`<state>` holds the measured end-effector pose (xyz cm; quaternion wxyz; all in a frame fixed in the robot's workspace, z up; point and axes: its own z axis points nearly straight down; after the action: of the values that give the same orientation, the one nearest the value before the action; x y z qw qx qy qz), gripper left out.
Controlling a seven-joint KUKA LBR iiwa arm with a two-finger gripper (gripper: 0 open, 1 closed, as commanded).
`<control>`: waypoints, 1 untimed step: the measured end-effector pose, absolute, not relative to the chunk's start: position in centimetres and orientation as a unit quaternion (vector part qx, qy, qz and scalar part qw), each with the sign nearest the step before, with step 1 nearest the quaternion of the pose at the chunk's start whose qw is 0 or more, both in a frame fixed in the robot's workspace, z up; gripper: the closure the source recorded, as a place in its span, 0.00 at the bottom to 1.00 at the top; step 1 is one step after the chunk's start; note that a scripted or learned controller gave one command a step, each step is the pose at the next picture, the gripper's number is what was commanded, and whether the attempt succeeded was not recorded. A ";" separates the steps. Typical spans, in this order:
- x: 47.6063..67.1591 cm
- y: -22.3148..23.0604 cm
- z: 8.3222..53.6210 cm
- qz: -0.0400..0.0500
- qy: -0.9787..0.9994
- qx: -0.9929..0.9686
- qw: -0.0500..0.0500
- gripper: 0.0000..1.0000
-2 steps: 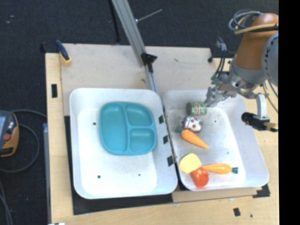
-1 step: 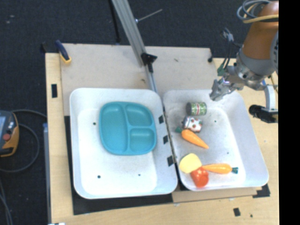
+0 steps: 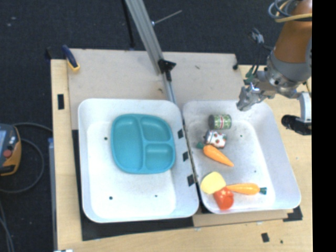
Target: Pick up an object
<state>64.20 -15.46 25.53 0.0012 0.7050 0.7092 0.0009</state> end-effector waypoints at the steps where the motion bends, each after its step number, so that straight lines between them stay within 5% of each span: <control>1: 64.2 -10.2 24.4 0.000 0.709 0.705 0.000 1.00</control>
<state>64.24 -10.24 24.37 0.0005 0.7049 0.7093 0.0004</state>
